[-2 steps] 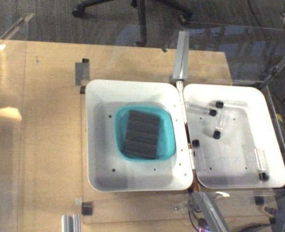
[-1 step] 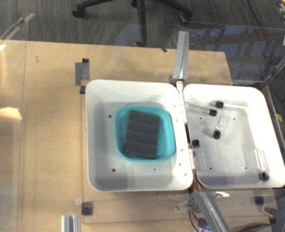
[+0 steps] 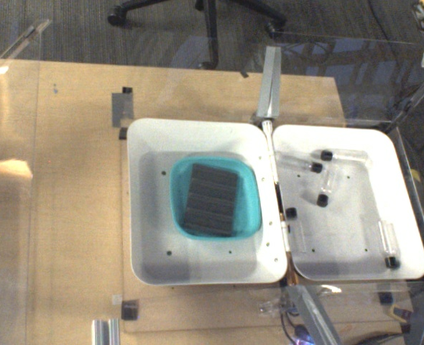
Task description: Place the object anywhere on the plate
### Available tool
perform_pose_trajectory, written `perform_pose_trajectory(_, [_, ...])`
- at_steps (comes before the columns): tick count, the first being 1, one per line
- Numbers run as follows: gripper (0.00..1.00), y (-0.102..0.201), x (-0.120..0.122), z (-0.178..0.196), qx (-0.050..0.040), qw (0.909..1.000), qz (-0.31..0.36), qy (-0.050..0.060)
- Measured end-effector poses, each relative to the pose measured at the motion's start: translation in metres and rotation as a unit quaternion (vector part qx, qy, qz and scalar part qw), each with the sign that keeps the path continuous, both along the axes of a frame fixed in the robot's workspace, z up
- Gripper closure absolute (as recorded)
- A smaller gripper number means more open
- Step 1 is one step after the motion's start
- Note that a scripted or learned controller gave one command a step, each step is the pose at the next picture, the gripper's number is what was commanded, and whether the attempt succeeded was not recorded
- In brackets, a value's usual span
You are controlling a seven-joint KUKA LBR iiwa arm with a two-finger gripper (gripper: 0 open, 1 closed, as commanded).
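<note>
**Desk:** The end effector: spread or pressed together?

**Photographer:** Cannot tell; nothing here settles it. The rig reaches in from 3 o'clock, so I read outward from that side.

**Desk:** What comes first?

**Photographer:** The right bin (image 3: 407, 192), with clear capped tubes loose on its floor: one (image 3: 327, 183) near the middle, another (image 3: 387, 238) toward 5 o'clock, and two (image 3: 320, 159) angled together at 11 o'clock.

**Desk:** And the object?

**Photographer:** Most likely the dark ridged block (image 3: 212, 200). It lies toward 9 o'clock from those tubes, across the seam between the bins, in the left bin (image 3: 137, 214). It rests flat on the teal plate (image 3: 177, 192), inside the rim, with its long axis running roughly 12 to 6, tipped slightly toward 1.

**Desk:** So the job looks done?

**Photographer:** If the block is the object, yes. If a tube is meant, the carry runs from the right bin toward 9 o'clock, and the block covers most of the plate's floor.
</note>
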State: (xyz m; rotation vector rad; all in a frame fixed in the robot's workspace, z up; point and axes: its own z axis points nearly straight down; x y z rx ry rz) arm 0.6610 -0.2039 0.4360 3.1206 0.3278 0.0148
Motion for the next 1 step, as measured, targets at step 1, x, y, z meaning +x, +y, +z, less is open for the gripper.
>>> perform_pose_trajectory(1, [0.0, 0.0, 0.0, 0.0, 0.0, 1.0, 0.0, 0.0])
